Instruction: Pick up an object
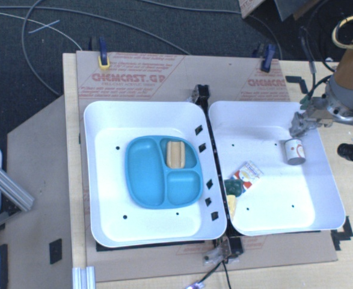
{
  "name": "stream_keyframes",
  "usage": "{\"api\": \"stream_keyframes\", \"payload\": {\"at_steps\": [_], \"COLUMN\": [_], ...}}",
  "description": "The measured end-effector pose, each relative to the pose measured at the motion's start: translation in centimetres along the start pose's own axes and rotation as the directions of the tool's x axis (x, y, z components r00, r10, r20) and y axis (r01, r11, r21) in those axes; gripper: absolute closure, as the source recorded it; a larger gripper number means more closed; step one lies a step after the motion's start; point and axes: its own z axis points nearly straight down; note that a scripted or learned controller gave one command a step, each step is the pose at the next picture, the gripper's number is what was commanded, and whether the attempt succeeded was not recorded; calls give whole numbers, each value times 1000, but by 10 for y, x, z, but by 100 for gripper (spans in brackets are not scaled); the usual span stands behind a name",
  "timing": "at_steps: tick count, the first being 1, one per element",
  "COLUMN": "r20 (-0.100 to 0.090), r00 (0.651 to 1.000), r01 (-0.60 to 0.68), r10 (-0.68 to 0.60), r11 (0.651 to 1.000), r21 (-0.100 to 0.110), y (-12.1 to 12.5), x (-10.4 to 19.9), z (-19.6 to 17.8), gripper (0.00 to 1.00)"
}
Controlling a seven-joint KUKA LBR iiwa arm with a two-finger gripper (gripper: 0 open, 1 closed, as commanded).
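My gripper hangs over the far right part of the right bin, at the end of the grey arm that comes in from the right. Just below it in the view, a small silver can lies on its side on the bin floor, apart from the gripper. A colourful flat packet lies near the bin's left side, with a green item and a small yellow piece beside it. Nothing shows in the gripper's grasp.
The left bin bears a blue divided plate with a tan block in its upper right compartment. A black divider with clips runs between the bins. Clamps and cables sit at the bench's back edge.
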Motion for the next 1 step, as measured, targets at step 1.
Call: {"api": "stream_keyframes", "payload": {"at_steps": [1], "r20": [1], "r00": [1000], "r01": [0], "r10": [0], "r11": [1000], "r21": [-2], "y": [2], "x": [-1], "z": [-55], "gripper": [100]}}
